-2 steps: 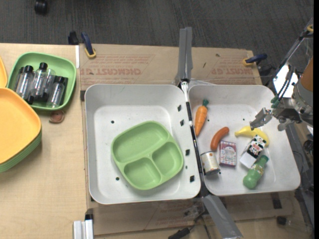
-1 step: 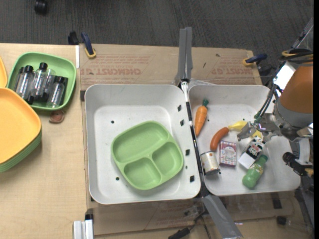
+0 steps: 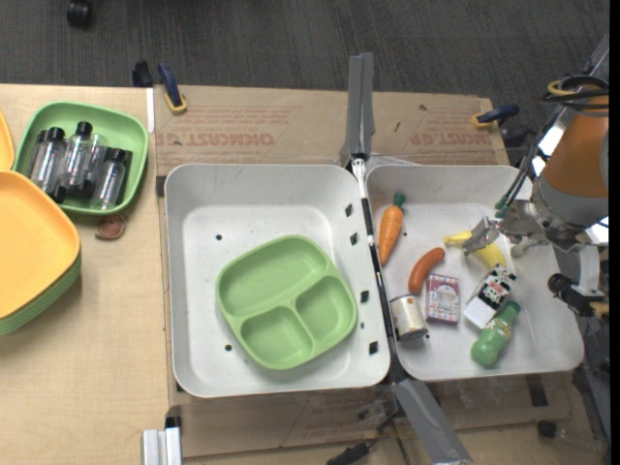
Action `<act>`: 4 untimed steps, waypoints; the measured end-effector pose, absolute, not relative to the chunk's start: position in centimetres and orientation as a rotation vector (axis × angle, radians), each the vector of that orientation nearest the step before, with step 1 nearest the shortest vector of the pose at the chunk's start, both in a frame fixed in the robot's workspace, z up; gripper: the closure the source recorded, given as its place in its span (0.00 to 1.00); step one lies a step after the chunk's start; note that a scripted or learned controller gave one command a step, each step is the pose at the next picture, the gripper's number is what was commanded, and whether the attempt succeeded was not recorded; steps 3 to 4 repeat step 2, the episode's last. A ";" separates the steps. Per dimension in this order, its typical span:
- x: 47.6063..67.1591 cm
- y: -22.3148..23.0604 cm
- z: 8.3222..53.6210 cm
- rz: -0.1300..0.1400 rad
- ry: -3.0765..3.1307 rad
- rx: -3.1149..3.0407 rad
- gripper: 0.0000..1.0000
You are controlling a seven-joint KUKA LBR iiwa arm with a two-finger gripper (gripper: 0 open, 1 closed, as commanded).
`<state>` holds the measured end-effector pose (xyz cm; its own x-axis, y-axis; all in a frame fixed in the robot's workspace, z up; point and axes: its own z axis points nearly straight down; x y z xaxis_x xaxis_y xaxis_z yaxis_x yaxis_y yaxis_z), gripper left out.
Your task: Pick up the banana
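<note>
The banana (image 3: 461, 239) is yellow and lies in the right bin (image 3: 542, 356), near its middle right. One end pokes out to the left and another yellow patch shows lower right, with the stretch between hidden. My gripper (image 3: 487, 237) is down in the bin right over the banana's middle. The grey arm with its orange band (image 3: 579, 158) comes in from the right edge.
Also in the right bin are a carrot (image 3: 389, 231), a red sausage-shaped item (image 3: 424, 268), a pink box (image 3: 443, 298), a small can (image 3: 408, 317), a black-and-white carton (image 3: 490, 294) and a green bottle (image 3: 494, 337). The left bin (image 3: 194, 211) holds a green divided plate (image 3: 286, 303).
</note>
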<state>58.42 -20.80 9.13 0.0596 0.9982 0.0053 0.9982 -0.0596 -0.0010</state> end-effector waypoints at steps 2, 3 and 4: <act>61.4 -15.7 17.9 0.002 -2.191 -2.252 1.00; 61.4 -15.7 17.9 0.002 -2.191 -2.252 1.00; 61.4 -15.7 17.9 0.002 -2.191 -2.252 1.00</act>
